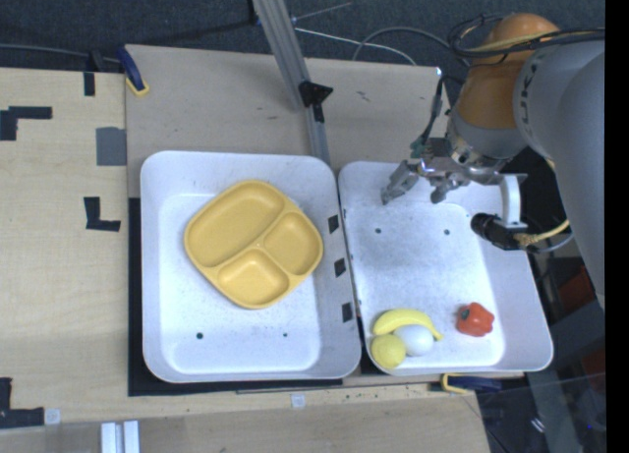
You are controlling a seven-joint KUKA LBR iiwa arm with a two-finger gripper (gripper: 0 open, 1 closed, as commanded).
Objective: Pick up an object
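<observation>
My gripper [418, 189] hangs over the back edge of the right bin [442, 254], its two fingers spread apart with nothing between them. At that bin's front edge lie a yellow banana [403, 320], a yellow lemon [388, 351] and a small white ball [419, 341], all touching. A red pepper [475, 319] sits a little to their right. These objects are well in front of the gripper.
The left bin [167, 274] holds a yellow divided plate [253, 243]. A slanted metal pole [280, 33] crosses the bench behind the bins. The arm's grey body and cables stand at the right.
</observation>
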